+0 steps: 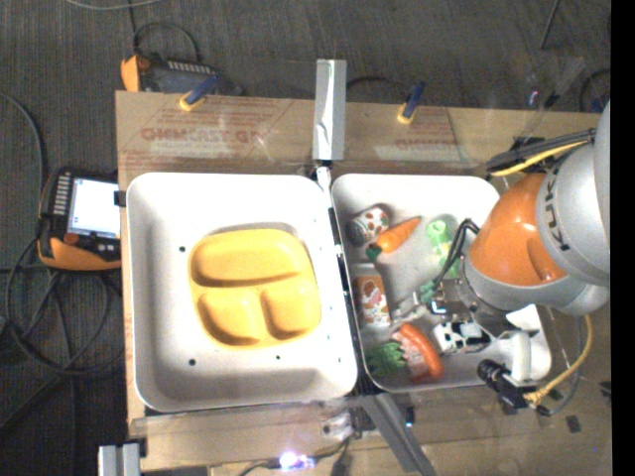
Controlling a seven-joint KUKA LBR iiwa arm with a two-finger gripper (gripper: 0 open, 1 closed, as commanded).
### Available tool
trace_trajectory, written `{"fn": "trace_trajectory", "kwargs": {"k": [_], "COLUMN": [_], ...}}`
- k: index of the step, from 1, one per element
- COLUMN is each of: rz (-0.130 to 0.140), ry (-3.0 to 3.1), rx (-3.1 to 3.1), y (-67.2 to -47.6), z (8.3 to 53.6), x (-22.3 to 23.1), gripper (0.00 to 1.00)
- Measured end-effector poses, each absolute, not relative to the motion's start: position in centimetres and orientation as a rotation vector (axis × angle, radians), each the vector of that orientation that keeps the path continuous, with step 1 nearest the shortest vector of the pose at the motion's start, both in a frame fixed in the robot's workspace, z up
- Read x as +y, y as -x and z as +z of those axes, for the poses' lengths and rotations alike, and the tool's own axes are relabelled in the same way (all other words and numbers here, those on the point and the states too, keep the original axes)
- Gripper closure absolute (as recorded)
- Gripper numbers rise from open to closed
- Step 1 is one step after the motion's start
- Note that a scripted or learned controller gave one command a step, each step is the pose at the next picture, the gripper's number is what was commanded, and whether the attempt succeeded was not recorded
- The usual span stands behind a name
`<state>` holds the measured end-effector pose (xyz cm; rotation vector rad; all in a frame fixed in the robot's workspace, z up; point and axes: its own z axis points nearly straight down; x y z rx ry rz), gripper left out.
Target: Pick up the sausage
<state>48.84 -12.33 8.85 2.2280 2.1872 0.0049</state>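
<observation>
A reddish-orange elongated piece (423, 353), which I take for the sausage, lies at the near edge of the right bin (486, 188), next to a green leafy toy (385, 358). My gripper (440, 308) hangs low over the middle of that bin, just above and to the right of the sausage. The orange wrist band (506, 241) and grey arm hide the bin's right part. Nothing shows as held.
The right bin also holds a carrot (398, 234), a small red-and-white mushroom-like toy (370, 222), a light green piece (438, 233), an orange labelled can (372, 300) and a black-and-white object (458, 337). In the left bin (149, 266) lies a yellow divided plate (256, 284).
</observation>
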Motion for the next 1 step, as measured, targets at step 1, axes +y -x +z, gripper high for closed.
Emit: {"fn": "trace_trajectory", "kwargs": {"k": [1], "rz": [0.005], "ry": [-2.231], "rx": [2.19], "y": [-48.91], "z": [9.48], "x": [-12.23], "gripper": [1.0]}}
